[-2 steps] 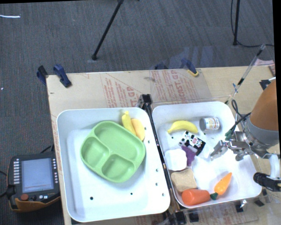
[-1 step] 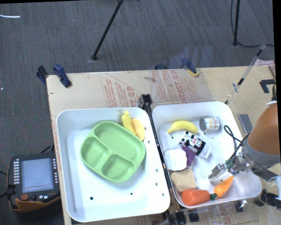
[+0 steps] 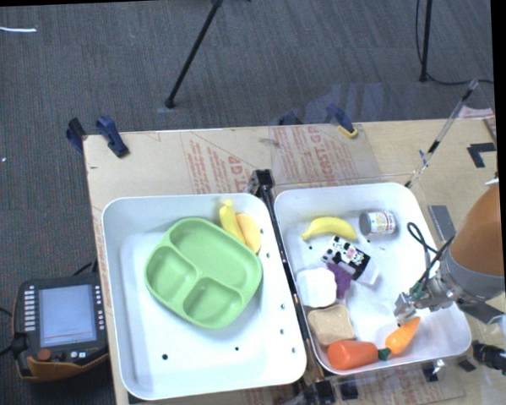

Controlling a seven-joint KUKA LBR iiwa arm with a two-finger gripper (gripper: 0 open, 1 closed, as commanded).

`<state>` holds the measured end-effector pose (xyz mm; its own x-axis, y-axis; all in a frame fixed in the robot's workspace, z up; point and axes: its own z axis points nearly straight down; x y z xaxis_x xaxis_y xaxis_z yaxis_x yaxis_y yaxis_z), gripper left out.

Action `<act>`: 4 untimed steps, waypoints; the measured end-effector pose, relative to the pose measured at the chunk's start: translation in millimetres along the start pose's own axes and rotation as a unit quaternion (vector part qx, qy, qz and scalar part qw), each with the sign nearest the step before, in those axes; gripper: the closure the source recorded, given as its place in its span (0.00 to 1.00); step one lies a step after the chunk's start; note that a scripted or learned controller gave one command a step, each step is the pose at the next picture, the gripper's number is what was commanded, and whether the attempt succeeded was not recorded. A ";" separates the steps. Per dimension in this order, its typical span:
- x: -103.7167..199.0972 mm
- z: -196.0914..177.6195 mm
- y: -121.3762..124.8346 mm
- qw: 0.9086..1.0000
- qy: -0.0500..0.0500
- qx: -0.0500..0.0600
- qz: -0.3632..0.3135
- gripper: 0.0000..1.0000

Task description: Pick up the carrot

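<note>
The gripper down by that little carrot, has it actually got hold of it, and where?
It cannot be told. The gripper sits right above the carrot's upper tip in the right bin, but the view is too small to show a hold.

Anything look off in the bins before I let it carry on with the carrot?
Mostly fine. The green divided plate sits skewed in the left bin, with yellow items wedged behind its top corner. The carrot lies by the gripper in the right bin, nothing spilled.

orange carrot point(image 3: 403, 336), tilted, right bin's front
</note>
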<state>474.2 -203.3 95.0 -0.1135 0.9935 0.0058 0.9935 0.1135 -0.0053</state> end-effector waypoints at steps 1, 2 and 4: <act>-10.5 -40.7 0.2 0.999 -0.002 -0.002 0.047 1.00; -10.1 -39.7 -0.2 0.999 -0.002 -0.002 0.047 0.00; -8.9 -0.7 0.5 0.989 -0.001 -0.001 -0.145 1.00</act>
<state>475.7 -212.1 95.6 -0.3937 0.9192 0.0054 0.9192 0.3937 -0.0012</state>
